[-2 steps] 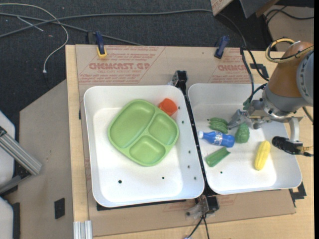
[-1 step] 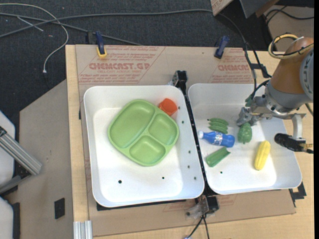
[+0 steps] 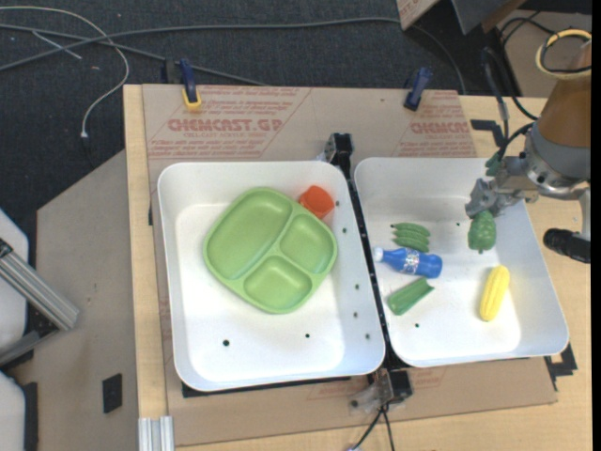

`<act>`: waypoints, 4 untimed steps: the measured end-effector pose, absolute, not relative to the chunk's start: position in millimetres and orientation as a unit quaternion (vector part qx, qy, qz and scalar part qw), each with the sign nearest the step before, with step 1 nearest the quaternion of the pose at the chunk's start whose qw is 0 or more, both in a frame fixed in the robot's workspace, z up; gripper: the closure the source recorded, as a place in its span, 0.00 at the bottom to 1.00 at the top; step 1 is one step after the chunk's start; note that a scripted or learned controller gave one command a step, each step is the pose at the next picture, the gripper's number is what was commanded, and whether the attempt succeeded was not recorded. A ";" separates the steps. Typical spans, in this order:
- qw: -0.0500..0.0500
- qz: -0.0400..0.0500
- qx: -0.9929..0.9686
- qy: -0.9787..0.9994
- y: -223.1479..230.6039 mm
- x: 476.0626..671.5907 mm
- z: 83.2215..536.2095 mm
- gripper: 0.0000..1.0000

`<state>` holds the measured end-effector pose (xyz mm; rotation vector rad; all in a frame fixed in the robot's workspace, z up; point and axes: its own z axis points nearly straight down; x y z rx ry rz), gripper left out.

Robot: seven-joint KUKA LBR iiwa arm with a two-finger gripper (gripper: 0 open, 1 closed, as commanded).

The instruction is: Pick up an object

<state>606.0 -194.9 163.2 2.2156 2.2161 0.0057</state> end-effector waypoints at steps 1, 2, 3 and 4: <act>0.003 0.002 0.707 0.708 -190.9 602.4 226.0 1.00; 0.003 0.002 0.706 0.708 -191.2 603.8 278.2 1.00; -0.002 0.000 0.706 0.709 -147.9 601.1 267.8 1.00; -0.002 0.001 0.705 0.709 -91.8 604.0 270.1 1.00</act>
